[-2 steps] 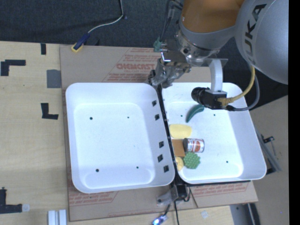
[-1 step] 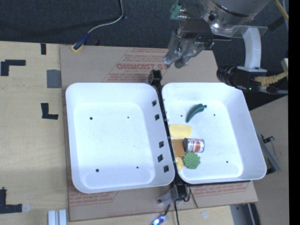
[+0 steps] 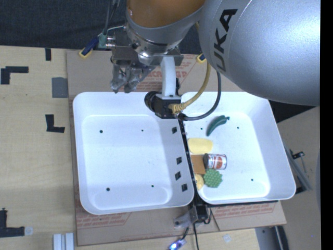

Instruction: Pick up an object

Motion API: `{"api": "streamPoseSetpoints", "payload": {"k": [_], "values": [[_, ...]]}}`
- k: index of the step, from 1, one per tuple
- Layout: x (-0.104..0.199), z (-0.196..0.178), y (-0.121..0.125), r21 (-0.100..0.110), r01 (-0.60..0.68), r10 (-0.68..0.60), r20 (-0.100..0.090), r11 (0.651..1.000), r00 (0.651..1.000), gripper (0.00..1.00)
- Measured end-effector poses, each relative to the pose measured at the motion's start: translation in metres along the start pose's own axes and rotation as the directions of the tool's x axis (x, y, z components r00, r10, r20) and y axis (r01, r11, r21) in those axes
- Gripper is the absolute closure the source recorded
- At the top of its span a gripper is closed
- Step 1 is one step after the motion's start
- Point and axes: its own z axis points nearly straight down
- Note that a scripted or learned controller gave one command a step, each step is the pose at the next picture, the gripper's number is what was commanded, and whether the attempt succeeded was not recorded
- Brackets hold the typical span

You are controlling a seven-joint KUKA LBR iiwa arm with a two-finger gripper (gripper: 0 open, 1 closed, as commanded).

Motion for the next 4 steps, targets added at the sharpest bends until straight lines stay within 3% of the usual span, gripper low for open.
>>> {"api": "streamPoseSetpoints", "payload": {"k": [1,2,3,4], "values": [[-0.007,-0.116,-0.007,-0.021,-0.007,0.007,-0.007,1.000,1.000,1.00],[-0.006,-0.040,-0.075,0.000,-0.006,0.006,0.001,1.000,1.000,1.00],[-0.040,-0.112,-0.018,-0.017,-0.013,0.013,-0.003,1.000,1.000,1.00],[-0.004,0.045,-0.075,0.009,-0.004,0.004,0.005,1.000,1.000,1.00]]}}
